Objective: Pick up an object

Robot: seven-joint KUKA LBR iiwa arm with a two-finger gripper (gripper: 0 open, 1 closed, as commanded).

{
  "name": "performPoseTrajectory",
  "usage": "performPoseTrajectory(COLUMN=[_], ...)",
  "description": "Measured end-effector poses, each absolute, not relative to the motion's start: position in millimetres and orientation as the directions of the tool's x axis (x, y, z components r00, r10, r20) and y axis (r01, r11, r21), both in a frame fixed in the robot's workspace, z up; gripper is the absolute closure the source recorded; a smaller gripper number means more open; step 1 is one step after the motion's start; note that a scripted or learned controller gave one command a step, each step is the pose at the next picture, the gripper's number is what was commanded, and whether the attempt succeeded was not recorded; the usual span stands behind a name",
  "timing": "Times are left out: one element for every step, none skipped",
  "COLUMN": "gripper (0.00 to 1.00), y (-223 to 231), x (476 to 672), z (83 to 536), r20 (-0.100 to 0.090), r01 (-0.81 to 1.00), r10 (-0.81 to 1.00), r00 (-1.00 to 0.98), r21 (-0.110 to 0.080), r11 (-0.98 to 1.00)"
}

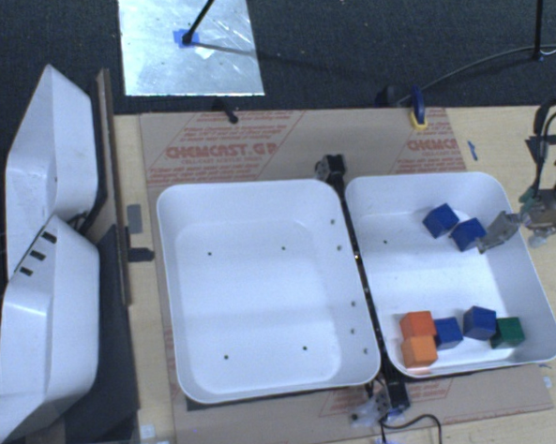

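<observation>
Pincer [500, 232] hovers just right of two blue cubes [455, 227]

The wooden table [147, 384] carries a printed cardboard sheet [245, 143]. On that sheet two shallow white bins sit side by side, touching: the left bin [175, 298] and the right bin [537, 308].

A single fixed camera was mounted above the bench and looked down at a slant, far enough off to take in both white bins. The gripper [518, 222] entered at the right edge of frame, over the right bin's [383, 257] far-right rim. The left bin [249, 209] lay well to the gripper's left, near frame centre. Dark floor and a metal sheet [190, 43] stood beyond the bench, toward the top of frame.
</observation>
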State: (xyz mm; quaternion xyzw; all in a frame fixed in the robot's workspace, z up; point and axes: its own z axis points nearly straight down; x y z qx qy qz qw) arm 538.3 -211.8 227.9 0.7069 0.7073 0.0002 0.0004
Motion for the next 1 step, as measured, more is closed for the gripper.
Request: performPoseTrajectory(gripper=[0.00], y=[-211.8], x=[538.3], z=[227.9], r20=[0.000], r01=[1.000], r10=[1.000], r00=[0.000], r21=[0.001], r11=[0.000])
